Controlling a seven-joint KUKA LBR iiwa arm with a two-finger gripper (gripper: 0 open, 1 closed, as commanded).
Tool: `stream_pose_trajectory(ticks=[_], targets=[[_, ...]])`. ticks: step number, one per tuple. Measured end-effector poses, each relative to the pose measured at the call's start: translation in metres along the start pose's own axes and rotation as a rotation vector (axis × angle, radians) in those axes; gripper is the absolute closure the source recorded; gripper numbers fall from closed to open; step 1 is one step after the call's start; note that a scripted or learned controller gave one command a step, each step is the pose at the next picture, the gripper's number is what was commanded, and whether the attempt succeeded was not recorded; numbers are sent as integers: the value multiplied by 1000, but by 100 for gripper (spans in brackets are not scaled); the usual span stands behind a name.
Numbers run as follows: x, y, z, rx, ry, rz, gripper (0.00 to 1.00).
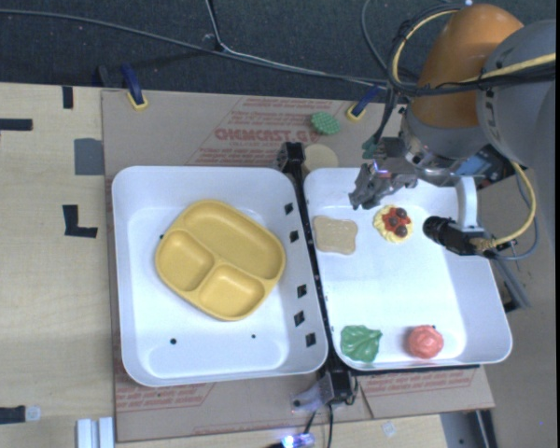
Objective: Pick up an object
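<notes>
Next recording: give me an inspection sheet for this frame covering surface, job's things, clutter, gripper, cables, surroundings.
Surface: cardboard sheet on a wooden bench, bearing the left bin and right bin.
Job's things: beige slice, yellow toy, green leaf, red fruit in the right bin; yellow tray in the left.
Clutter: green piece on the cardboard.
Gripper: above the right bin's far edge, holding nothing visible.
Cables: black cable behind the bench.
Surroundings: dark floor.

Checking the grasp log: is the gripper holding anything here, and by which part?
Nothing is held. The gripper hangs above the right bin with nothing between its fingers; the tan toast piece and pizza toy lie on the bin floor.
</notes>
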State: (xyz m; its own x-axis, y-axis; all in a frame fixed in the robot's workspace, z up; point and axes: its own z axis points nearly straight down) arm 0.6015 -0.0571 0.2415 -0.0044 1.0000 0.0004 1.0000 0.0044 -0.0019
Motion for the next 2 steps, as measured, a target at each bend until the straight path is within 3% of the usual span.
stream_pose_trajectory(ticks=[2], targets=[[115, -7, 11, 2, 0, -2, 100]])
